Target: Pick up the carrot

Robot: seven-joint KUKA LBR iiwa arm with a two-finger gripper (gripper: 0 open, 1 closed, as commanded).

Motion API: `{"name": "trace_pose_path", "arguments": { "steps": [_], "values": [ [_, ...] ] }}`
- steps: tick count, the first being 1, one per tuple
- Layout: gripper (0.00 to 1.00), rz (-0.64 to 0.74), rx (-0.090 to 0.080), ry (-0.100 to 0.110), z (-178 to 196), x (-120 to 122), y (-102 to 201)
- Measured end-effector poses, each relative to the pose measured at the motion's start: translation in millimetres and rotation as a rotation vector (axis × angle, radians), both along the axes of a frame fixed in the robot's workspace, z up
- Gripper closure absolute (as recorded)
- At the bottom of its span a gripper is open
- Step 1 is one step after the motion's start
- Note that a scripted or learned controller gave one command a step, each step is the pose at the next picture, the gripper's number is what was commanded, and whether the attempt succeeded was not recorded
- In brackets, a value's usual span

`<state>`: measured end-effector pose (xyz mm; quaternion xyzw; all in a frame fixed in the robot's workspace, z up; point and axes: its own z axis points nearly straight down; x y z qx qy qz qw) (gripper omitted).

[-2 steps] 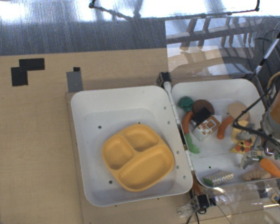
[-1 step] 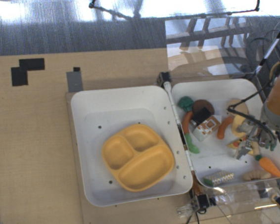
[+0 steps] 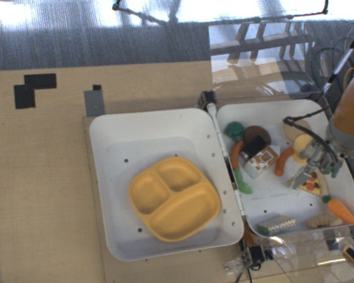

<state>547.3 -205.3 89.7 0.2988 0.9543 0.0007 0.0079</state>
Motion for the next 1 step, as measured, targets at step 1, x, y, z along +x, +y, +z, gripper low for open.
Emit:
{"name": "trace_pose_path", "arguments": {
  "steps": [1],
  "values": [
    [0.00, 0.238, -0.004, 0.000, 0.0, -1.9, 0.0]
  ]
}}
